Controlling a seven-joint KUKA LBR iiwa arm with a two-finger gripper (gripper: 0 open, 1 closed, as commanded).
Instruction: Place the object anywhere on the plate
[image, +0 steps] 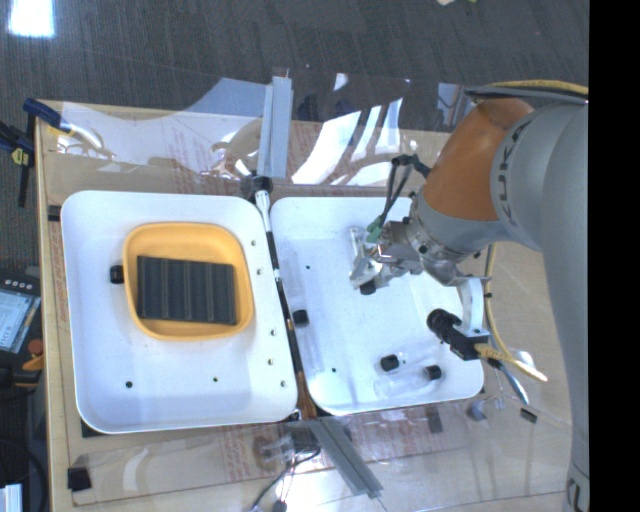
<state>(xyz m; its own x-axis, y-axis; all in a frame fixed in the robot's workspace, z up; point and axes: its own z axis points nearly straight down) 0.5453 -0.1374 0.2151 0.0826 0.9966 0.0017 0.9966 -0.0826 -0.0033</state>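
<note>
Tool (364, 268) hangs over right bin (330, 385), grip state can't tell (fingers too small). Clear glossy object (403, 372) with black caps lies at bin's 5 o'clock. Rounded-square yellow plate (185, 246), dark ribbed insert, in left bin (90, 380).

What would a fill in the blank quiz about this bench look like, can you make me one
1. The yellow plate sits in the ___ bin.
2. The dark ridged insert lies on the ___.
3. The gripper hangs over the ___ bin.
4. The clear object with black ends lies near that bin's ___ edge.

Missing words: left; plate; right; front
</note>
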